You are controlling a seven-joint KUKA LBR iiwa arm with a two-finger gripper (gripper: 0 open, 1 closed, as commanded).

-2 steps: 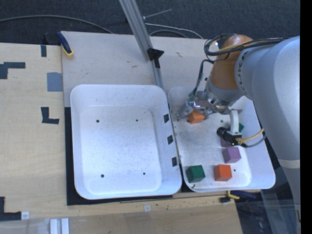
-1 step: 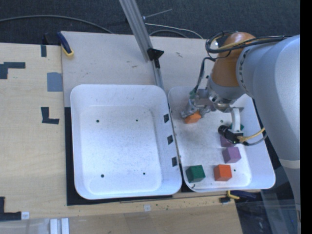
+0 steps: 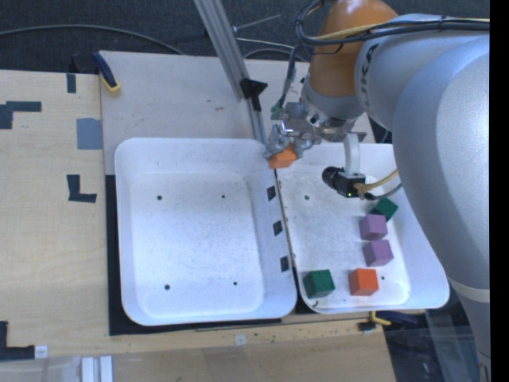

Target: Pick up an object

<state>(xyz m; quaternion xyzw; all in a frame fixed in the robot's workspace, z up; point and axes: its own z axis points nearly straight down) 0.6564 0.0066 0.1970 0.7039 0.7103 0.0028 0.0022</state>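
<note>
From my station I am watching the gripper (image 3: 281, 151) hanging over the far end of the ridge where the two white bins meet, and it is pinching a small orange block (image 3: 281, 159) between its fingertips; the block is sitting just under the metal fingers, above the rims and not resting on either bin floor. The grey arm (image 3: 429, 110) is reaching in from the right, with its orange band (image 3: 350, 30) showing above the wrist. The left bin (image 3: 135, 213) is lying beside the block's position, its corner right below the gripper. In the right bin (image 3: 318, 213) I am seeing the other pieces, all well apart from the gripper: a dark green block (image 3: 385, 208) near the arm, two purple blocks (image 3: 373, 227) (image 3: 378, 252) just beneath it, and, along the near edge, an orange cube (image 3: 363, 282) beside a green cube (image 3: 319, 282).
</note>
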